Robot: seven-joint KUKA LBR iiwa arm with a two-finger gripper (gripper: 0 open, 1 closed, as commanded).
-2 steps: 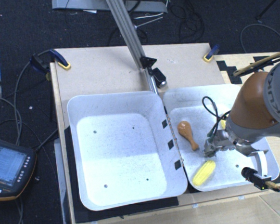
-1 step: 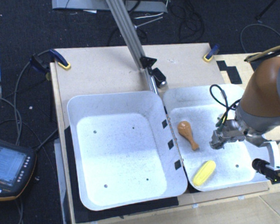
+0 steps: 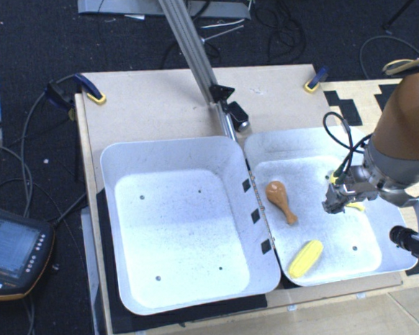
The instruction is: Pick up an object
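Two objects in right bin: yellow corn cob at lower centre, brown drumstick above it. Gripper low at right of frame; jaw state cannot tell. Advice: centre over one item, descend straight.

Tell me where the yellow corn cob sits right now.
The yellow corn cob lies in the right bin, near its front edge, just below the brown drumstick and left of and below the gripper.
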